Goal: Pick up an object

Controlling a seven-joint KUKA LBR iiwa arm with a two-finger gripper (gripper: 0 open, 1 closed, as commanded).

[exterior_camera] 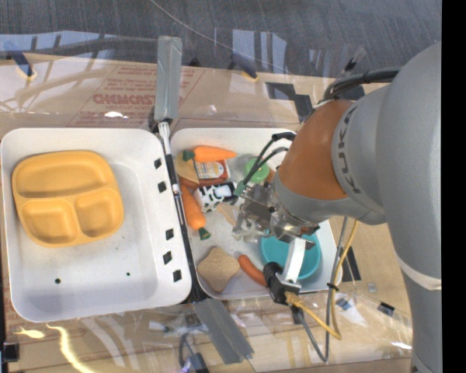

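Reaching in from the right, the grey arm (388, 154) with its orange band (314, 158) hangs over the right bin (217, 134). The gripper (248, 220) sits low above the middle of this bin, but its metal parts and cables cover the fingers, so I cannot tell how far it is open or whether anything is between them.

The right bin is crowded. At its far side lies a carrot (211, 153), pointing to the right. A second carrot (193, 207) lies along the left wall, and just beside it, toward the gripper, is a small black-and-white toy (210, 196) that looks like a cow. A green object (256, 167) is partly hidden behind the cables at the far side of the gripper. At the near side there is a slice of bread (217, 269), and close to it on the right a small orange sausage-shaped piece (252, 269). A teal bowl (307, 259) lies at the near right, partly under the wrist.

The left bin (78, 294) holds a yellow divided plate (66, 196) in its far left part.
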